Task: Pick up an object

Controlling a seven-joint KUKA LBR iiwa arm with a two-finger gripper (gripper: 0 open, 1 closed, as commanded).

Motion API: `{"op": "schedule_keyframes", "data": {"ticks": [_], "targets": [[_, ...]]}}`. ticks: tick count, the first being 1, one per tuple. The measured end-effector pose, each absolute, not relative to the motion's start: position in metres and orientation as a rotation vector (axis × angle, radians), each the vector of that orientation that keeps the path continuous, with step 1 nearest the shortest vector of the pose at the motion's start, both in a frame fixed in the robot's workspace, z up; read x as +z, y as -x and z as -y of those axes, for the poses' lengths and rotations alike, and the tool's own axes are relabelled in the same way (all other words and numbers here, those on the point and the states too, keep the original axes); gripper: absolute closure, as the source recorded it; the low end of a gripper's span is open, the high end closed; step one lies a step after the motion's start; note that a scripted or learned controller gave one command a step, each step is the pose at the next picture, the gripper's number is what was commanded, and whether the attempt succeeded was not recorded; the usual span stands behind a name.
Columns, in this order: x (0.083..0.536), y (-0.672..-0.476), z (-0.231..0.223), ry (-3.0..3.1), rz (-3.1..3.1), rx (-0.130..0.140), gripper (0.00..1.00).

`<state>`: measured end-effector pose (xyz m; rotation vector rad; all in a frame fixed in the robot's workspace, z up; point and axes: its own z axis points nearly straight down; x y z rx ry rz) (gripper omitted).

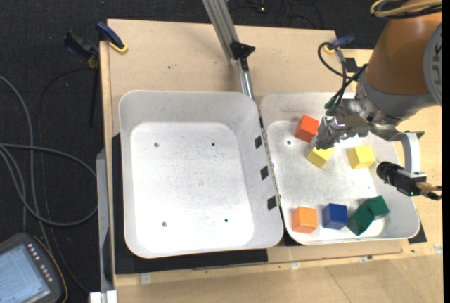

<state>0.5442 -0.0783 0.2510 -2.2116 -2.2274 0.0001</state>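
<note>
The end effector (328,140) is seen low over the right bin (401,228), directly above a small yellow block (318,157) and just beside an orange block (306,128). Whether anything is clasped cannot be told, since the tip is masked by the wrist housing and cabling.

Several failures are judged possible from here. The yellow block lies tilted and close to the orange block, so the wrong piece may be nudged or both may be pinched together, and a clean lift may be lost. A corner grip on a skewed cube may be released as soon as the arm rises. The block may also be pushed across the smooth bin floor instead of being caught. The dangling cables near the wrist may be snagged on the bin rim.

The objects appear to be small, hard cubes with flat faces and crisp edges, probably painted wood or plastic with a matte finish. A second yellow block (361,156) rests apart to the right. Along the near wall a second orange cube (304,218), a blue cube (335,216) and two dark green blocks (368,214) are set close together. Both bins are shallow, white, lightly speckled, with rounded corners; the left bin (140,112) carries no blocks. The tabletop (176,55) is pale, unfinished-looking board.
</note>
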Motion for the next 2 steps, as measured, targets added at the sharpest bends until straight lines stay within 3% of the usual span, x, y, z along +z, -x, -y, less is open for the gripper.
{"op": "schedule_keyframes", "data": {"ticks": [2], "targets": [[0.233, -0.529, -0.032, 2.209, 2.229, -0.001, 1.00]]}}
